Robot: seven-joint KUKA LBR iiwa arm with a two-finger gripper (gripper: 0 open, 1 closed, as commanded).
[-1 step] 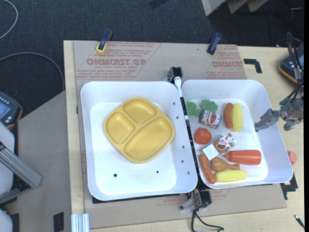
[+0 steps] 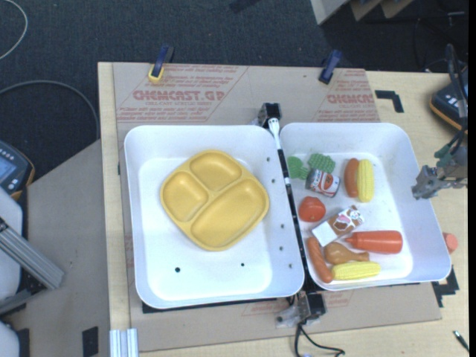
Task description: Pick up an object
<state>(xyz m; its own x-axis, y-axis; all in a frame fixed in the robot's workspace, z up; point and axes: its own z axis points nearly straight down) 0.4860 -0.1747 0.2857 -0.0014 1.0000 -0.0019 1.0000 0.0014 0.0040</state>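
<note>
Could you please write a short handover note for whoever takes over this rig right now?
Gripper: at the right bin's right rim, holding nothing visible.
Right bin: red plastic tomato, two yellow corn cobs, red ketchup bottle, green toy vegetables, small can.
Left bin: yellow three-compartment plate.
Done: nothing picked.
Left: choose an object, grasp, lift.

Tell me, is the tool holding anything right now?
Nothing is held: the tool sits at the right bin's right rim, apart from the toy food.
</note>
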